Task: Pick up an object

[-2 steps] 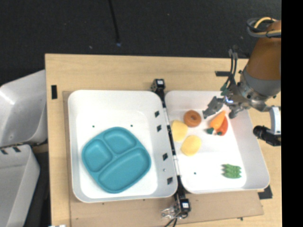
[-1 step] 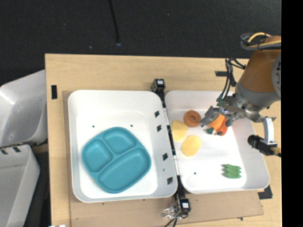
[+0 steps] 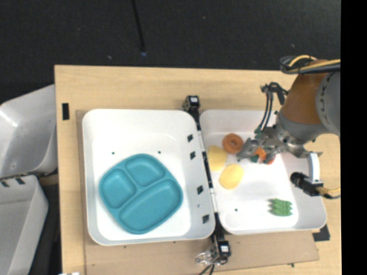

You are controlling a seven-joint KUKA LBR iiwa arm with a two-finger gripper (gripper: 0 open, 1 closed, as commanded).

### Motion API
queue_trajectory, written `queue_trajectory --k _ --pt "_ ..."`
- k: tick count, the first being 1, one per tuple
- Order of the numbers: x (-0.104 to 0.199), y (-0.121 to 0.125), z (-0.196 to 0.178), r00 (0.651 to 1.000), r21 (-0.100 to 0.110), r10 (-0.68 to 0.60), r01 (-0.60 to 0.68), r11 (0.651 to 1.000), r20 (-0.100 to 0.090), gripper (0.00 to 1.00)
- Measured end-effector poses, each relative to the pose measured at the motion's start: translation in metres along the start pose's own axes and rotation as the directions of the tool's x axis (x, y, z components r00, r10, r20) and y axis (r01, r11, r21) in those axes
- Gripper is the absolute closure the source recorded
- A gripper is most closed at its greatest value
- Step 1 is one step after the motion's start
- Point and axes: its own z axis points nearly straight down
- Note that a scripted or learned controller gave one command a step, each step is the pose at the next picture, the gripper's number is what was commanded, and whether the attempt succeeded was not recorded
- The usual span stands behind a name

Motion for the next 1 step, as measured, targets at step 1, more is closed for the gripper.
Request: queue_trajectory --k 1 --pt "-0.0008 0.0016 -0.0147 1.0 -0.007 0.003 -0.003 1.0 0.001 1.0"
